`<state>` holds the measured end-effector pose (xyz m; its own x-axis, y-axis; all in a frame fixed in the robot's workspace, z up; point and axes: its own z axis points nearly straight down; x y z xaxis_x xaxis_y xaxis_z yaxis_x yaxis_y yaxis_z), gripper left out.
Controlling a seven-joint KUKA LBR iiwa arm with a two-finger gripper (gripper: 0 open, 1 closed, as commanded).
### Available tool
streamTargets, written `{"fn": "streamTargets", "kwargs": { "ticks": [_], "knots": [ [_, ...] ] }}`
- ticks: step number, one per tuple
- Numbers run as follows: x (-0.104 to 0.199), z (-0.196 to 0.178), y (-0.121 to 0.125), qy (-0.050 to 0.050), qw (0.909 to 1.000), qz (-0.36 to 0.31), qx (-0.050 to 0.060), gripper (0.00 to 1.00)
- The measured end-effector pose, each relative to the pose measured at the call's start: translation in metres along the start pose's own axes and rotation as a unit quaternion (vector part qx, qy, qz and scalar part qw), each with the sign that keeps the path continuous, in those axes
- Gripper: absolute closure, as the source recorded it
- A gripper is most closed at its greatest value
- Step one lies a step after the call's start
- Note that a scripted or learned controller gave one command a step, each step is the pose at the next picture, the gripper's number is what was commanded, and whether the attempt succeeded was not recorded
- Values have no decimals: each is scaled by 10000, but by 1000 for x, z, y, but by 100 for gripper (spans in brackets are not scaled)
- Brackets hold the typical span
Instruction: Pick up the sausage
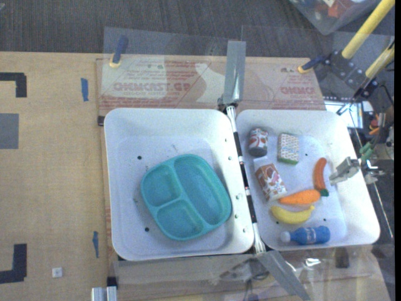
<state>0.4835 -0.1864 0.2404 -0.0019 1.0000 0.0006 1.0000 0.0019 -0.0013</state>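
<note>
The sausage (320,172), a short orange-red link, lies nearly upright in the picture at the right side of the right bin (357,221). My gripper (345,169) reaches in over that bin's right wall. It sits just right of the sausage with a small gap between them. Nothing is visibly held in it.
Sharing the right bin are a dark can (258,141), a green-and-white box (289,148), a patterned carton (270,180), a carrot (301,197) just below the sausage, a banana (292,214) and a blue bottle (307,235). A teal divided plate (185,197) lies in the left bin (125,137).
</note>
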Motion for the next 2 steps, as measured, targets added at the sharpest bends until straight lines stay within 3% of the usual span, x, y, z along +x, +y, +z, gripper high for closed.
{"fn": "streamTargets", "kwargs": {
  "ticks": [1,2],
  "knots": [
    [15,147,30,-7,9996,273,-17,0],
    [13,138,30,-12,9995,302,-26,100]
  ]
}}
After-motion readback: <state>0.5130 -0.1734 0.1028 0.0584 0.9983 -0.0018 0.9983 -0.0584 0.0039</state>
